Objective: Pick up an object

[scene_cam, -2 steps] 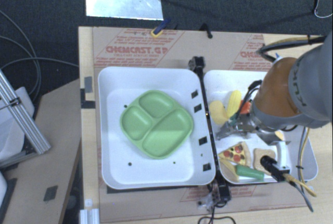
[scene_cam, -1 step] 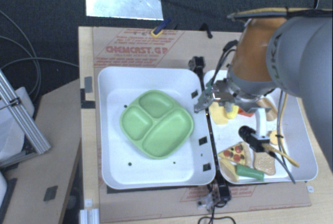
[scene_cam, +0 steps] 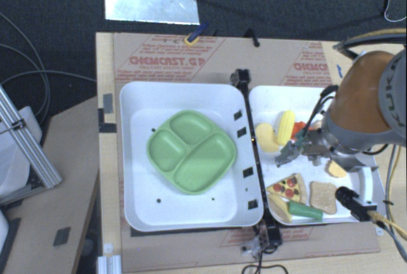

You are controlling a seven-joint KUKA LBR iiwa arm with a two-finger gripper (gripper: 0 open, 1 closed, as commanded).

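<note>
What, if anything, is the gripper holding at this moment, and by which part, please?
It cannot be told. The gripper hangs low over the right bin, near the lemon and the corn cob, with nothing visibly between its fingertips.
</note>
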